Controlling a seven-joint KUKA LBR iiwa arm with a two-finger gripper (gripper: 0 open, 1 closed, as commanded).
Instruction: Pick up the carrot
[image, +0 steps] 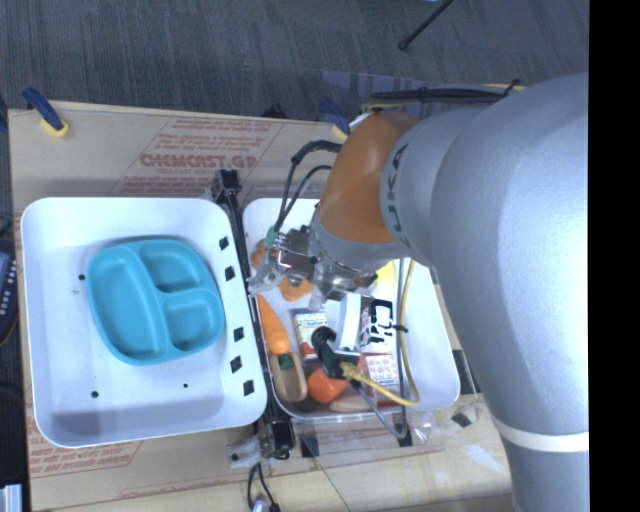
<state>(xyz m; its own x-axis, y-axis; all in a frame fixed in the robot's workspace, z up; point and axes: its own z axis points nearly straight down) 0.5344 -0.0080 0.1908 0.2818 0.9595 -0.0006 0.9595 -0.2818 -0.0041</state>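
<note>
**Closely packed: carrot lies by the right bin's left wall**

A pale bench (150, 150) printed with red lettering is seen against a dark floor (200, 50), and a blue clamp (45, 110) is fixed at its far left corner. Two white bins are set side by side on it. The left bin (40, 300) is taken up by a blue tray (150, 300). The right bin (435, 340) is crowded with small goods and largely covered by the arm (500, 200).

The carrot (272, 325) is found in the right bin, just beside its left wall, about midway between far and near. Its long axis is laid near to far, slanted slightly so that the near end sits further right. Which end is the tip cannot be made out.

The gripper (298, 262) is held over the far left part of the right bin, just beyond the carrot's far end. Whether it is spread or pressed together cannot be told, and nothing is seen pinched in it.

Little open room is left around the carrot: the wall is close on its left, and packed items are close on its right and at its near end.
</note>
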